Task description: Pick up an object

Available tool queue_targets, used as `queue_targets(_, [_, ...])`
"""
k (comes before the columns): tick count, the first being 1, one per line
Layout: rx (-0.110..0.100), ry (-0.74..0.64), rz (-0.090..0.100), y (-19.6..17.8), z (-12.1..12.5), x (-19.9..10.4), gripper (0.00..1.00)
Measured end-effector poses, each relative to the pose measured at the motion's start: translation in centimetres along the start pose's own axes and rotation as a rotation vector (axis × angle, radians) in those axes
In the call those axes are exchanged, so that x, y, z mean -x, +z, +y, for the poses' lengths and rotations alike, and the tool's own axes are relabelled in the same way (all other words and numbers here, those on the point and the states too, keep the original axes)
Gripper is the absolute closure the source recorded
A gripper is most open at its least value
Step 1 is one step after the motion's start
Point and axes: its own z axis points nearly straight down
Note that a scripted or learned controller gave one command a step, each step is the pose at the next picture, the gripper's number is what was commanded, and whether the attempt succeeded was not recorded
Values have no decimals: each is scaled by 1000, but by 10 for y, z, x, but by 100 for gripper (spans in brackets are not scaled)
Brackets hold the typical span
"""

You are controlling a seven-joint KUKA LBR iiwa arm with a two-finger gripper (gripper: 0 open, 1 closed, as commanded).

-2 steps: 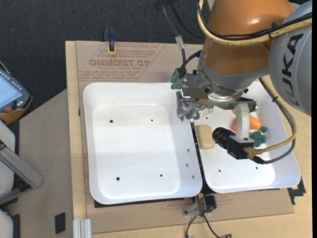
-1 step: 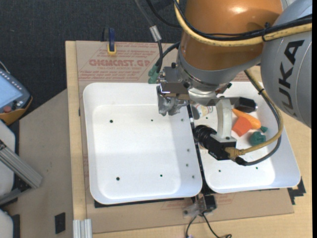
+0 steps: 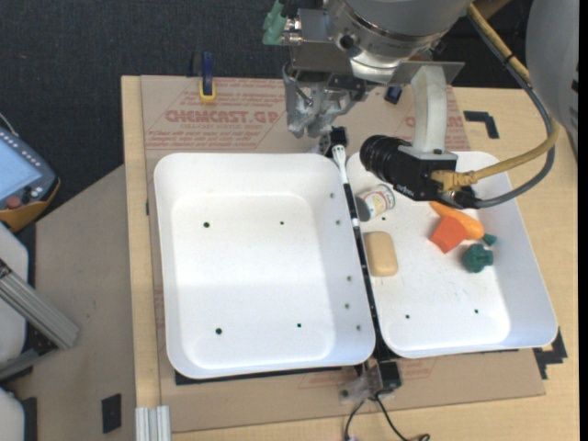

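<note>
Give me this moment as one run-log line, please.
gripper: above bins' far edge, holding nothing seen | right bin: tan block, orange piece

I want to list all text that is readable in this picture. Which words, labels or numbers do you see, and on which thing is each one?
"CHEMCAST G.P", red print on the brown board under the bins; a smaller line below it is too blurred to read.
Label on the small jar in the right bin: too small to read.
Blue screen at the left edge: nothing legible.
</note>
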Motion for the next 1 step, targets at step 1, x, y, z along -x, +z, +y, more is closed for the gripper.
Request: queue_targets(1, [-11,0,-6,-4,-1,1,100])
